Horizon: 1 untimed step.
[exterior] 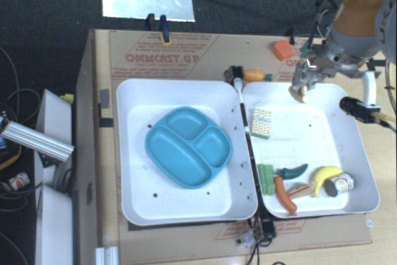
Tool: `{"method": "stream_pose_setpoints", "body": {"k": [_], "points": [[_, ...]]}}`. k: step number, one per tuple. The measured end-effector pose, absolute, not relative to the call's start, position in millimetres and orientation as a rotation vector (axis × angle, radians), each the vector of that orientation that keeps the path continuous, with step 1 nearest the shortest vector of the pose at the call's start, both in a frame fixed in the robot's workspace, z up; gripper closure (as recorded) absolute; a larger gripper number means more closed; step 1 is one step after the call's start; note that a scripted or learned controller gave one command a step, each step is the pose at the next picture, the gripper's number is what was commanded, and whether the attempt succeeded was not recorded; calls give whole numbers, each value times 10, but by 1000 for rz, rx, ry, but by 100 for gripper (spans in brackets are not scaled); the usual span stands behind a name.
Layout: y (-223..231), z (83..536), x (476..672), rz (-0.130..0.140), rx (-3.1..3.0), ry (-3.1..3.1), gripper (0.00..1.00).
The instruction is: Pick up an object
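Fingers of the grey end effector hang over the far edge of the right-hand shallow white bin, close to its far-right corner; how far they stand apart cannot be told, since the tips blur together against the bin's rim, and a small pale shape at the tips is too unclear to name. Nothing is seen held between them. Objects to pick lie well apart from it: a small speckled yellow-green square pad near the bin's far-left part, and along the near edge a green ribbed block, an orange carrot-like stick, a dark teal curved piece, a yellow banana and a small tin can on its side touching the banana. The left-hand white bin carries a blue plastic divided tray. On the desk beyond the bins rest an orange block and an orange-handled tool. The arm's upper part is cut off at the right.
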State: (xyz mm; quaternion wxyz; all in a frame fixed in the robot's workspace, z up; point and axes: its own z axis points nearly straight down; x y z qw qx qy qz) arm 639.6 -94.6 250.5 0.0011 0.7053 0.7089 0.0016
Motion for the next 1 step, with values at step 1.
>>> {"method": "stream_pose_setpoints", "body": {"k": [1], "points": [[-217,2484,6413,4,2215,2228,100]]}}
